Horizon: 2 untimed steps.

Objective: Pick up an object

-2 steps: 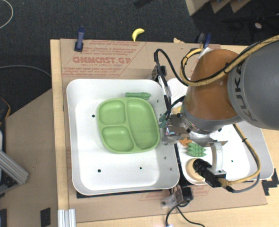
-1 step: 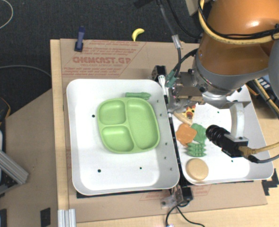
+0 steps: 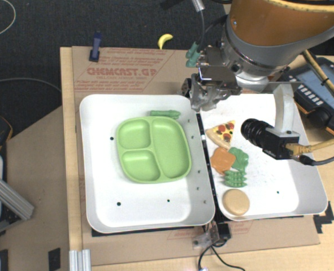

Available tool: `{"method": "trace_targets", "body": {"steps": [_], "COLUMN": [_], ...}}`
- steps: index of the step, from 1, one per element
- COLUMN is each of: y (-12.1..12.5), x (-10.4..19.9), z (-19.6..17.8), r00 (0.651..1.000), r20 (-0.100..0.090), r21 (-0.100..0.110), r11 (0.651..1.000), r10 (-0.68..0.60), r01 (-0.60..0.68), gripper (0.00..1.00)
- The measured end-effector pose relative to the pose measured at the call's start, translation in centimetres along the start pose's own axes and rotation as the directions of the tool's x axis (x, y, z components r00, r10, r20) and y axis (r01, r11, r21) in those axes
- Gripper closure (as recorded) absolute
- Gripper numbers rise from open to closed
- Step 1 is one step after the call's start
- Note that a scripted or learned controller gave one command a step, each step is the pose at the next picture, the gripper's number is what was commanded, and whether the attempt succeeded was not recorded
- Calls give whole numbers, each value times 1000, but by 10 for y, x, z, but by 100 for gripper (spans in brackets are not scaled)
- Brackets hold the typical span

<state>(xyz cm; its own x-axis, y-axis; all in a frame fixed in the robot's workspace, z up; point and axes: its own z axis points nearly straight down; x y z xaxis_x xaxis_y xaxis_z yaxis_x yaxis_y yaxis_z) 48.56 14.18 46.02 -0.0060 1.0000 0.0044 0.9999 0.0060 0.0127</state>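
Green divided plate (image 3: 154, 149) alone in left bin (image 3: 96, 168), four toy foods in right bin (image 3: 302, 191), tool (image 3: 203, 99) grip unclear.

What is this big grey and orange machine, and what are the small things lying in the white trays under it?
It is a robot arm, seen from one camera fixed above the bench and looking down at a slant. Its gripper hangs over the dividing edge at the back of two white bins. The left bin holds a green divided plate. The right bin holds toy food: a pizza slice, an orange piece, a green piece and a tan round piece. I see nothing held.
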Motion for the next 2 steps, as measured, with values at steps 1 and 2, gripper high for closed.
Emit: {"method": "trace_targets", "body": {"steps": [1,2], "y": [-6,32], "x": [41,33], "z": [-48,60], "r00": [1000,1000], "r20": [1,9], "r21": [6,22], "r11": [1000,1000], "r10": [1,9], "r01": [-1,-10], "gripper": [100,100]}}
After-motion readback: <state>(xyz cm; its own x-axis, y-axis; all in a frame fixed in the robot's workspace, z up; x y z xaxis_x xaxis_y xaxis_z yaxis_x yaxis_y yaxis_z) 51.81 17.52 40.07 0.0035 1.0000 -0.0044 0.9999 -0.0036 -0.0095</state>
